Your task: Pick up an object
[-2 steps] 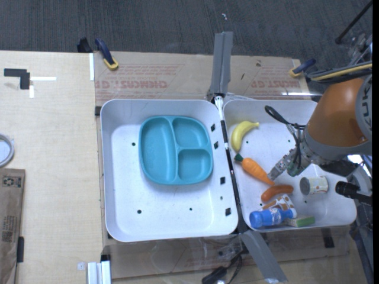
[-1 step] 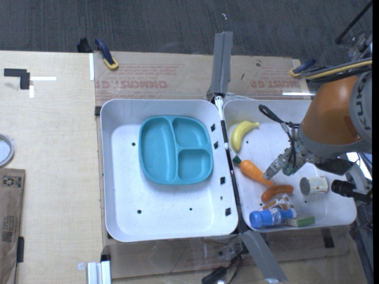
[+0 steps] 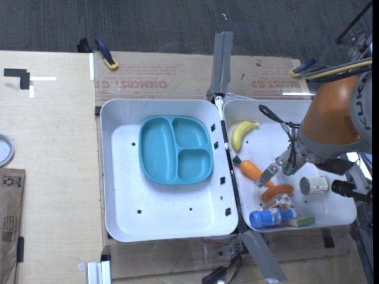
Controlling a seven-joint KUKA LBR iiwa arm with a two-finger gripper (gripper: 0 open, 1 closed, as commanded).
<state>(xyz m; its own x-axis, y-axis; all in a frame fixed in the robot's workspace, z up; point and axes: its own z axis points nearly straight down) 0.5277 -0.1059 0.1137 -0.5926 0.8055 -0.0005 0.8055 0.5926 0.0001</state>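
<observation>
From above, the bench [image 3: 47, 158] carries two white bins side by side: the left bin [image 3: 118, 218] holds a blue divided plate [image 3: 176, 149], and the right bin [image 3: 349, 215] holds the small items. The arm [image 3: 331, 114] reaches over the right bin, its hand [image 3: 271, 175] low among them, fingers slightly spread with nothing visibly between them. Just left of the fingertips lies a carrot [image 3: 250, 169]; just below them, an orange sausage [image 3: 277, 191]. A banana [image 3: 243, 133] lies near the bin's upper left, a blue bottle [image 3: 269, 217] near the front wall, a white cup [image 3: 314, 185] to the right
</observation>
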